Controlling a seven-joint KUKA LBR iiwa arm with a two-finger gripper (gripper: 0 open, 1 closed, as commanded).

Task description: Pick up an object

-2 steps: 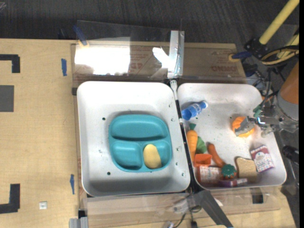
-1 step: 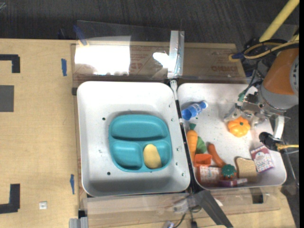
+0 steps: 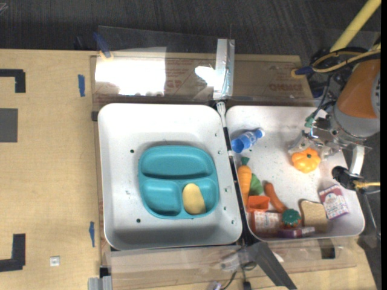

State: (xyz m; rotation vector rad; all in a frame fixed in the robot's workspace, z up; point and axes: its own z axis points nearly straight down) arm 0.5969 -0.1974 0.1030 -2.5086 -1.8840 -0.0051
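Though the arm (image 3: 360, 98) is cut off at right, its gripper (image 3: 314, 139), state unclear, hovers beside the orange toy (image 3: 305, 161).

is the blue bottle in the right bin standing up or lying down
Lying down: the blue bottle rests on its side on the right bin floor.

A light wooden bench (image 3: 48, 180) marked with black tape corners (image 3: 15, 80) meets dark carpeted floor (image 3: 181, 5); glare glints off a clear plastic sheet (image 3: 130, 74) behind the bins.
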